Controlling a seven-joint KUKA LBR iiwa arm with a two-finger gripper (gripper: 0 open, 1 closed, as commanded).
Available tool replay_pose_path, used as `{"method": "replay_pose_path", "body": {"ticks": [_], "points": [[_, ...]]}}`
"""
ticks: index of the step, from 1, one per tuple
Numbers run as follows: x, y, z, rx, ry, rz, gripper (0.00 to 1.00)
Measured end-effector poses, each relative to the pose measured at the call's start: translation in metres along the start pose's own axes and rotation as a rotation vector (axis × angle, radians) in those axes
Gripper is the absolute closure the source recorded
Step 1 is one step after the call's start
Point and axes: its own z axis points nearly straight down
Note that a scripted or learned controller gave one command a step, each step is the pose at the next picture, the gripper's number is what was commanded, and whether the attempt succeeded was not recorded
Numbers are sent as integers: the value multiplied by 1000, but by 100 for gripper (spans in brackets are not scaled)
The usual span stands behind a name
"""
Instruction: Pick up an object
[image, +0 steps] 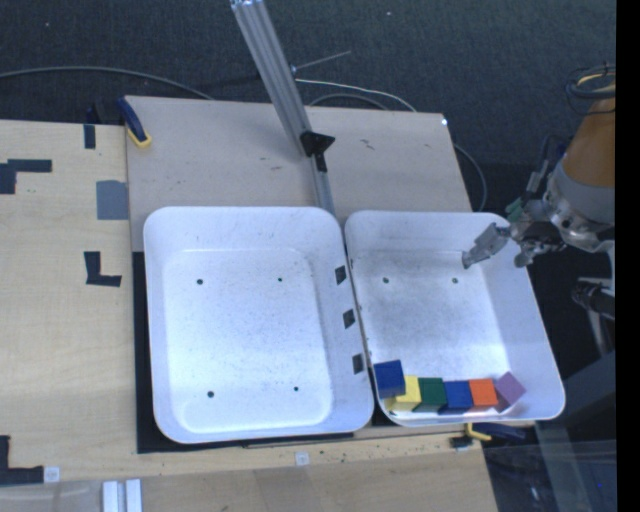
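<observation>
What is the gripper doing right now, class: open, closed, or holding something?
Gripper: at the right bin's upper right edge, holding nothing visible; open or closed cannot be told.

A robotics lab or test cell is indicated: a plywood bench (60, 300) marked with dark tape patches is seen on dark carpet, with two shallow white bins (245, 225) set side by side on it. An aluminium strut (275, 70) is mounted at the far edge, loose cables (380, 98) are trailed behind, and a grey industrial arm (585, 190) with an orange band is stationed at the right.
</observation>
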Motion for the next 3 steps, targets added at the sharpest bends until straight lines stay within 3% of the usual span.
{"method": "replay_pose_path", "body": {"ticks": [1, 2, 3], "points": [[-7, 58, -83, -12, -3, -2, 0], [1, 13, -156, -10, -1, 1, 0], [-10, -17, -285, -10, -3, 0, 0]]}}
